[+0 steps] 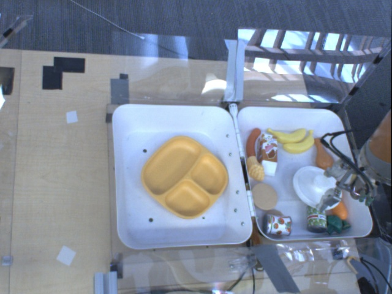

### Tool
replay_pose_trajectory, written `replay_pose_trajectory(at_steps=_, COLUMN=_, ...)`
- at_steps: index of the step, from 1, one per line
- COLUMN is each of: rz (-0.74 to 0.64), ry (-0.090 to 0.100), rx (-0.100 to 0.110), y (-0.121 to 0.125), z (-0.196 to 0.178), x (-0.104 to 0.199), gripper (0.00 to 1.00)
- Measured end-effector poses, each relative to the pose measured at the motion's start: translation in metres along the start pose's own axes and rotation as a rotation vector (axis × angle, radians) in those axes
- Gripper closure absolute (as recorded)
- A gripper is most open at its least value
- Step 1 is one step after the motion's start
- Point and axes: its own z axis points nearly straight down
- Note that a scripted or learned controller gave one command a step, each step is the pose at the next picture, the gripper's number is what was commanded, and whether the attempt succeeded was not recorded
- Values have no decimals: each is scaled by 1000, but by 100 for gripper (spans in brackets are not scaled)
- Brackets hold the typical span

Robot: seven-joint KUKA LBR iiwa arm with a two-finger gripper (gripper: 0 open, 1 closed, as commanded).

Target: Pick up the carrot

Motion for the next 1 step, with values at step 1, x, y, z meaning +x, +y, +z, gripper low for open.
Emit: replay_pose_trajectory(at_steps=1, rz=0, ry=0, rx=0, y=0, z=0, x=0, gripper=0)
